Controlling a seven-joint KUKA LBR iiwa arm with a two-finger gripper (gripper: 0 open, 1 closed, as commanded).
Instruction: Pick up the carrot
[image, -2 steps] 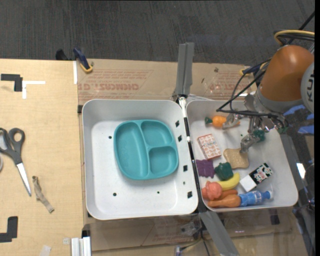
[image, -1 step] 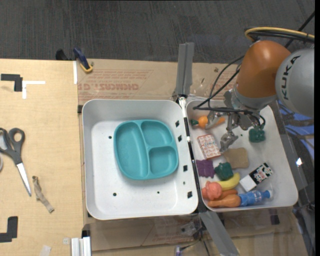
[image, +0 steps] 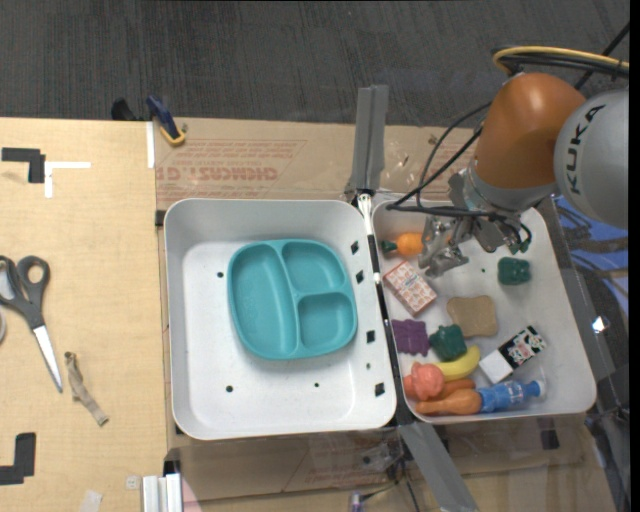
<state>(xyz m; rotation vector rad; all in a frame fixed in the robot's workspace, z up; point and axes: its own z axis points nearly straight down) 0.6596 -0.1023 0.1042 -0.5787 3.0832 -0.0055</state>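
hand (image: 447, 250): mine, low over right bin's (image: 568, 300) upper part, fingers look parted, gripping nothing
carrot (image: 452, 402): right bin, 7 o'clock corner, lying flat, touching bottle (image: 511, 395)
gap: carrot well apart from my hand, at its 6 o'clock
left bin (image: 190, 330): teal tray (image: 292, 297)

One fixed overhead cam, slanted down
Takes in both white bins (image: 180, 330) on the table (image: 80, 300); arm (image: 540, 120) enters from right.
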